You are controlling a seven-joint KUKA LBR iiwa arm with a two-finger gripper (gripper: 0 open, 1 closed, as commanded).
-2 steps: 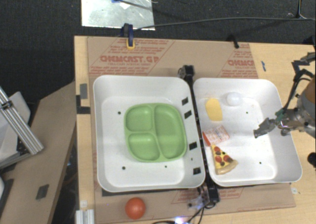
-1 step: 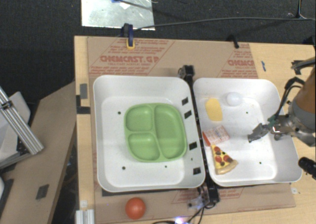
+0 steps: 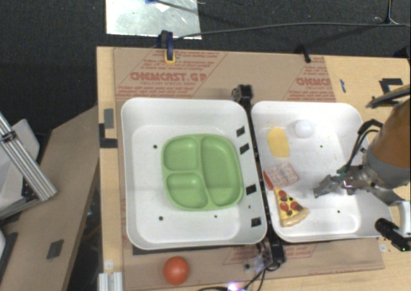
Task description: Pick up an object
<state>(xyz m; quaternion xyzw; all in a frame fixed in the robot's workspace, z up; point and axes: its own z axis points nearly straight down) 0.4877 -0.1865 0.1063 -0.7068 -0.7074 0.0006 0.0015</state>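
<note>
My gripper hangs low in the right bin, and I cannot tell how it is set. The pizza slice lies just to its left. Beyond that sit a clear wrapped packet, a yellow block and a white ball. The left bin holds a green divided plate. An orange ball rests on the bench. The brown board behind reads "CHEMCAST GP".

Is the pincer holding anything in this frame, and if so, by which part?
Nothing is held. The pincer hangs over bare floor of the right bin, apart from the pizza slice and the packet.
</note>
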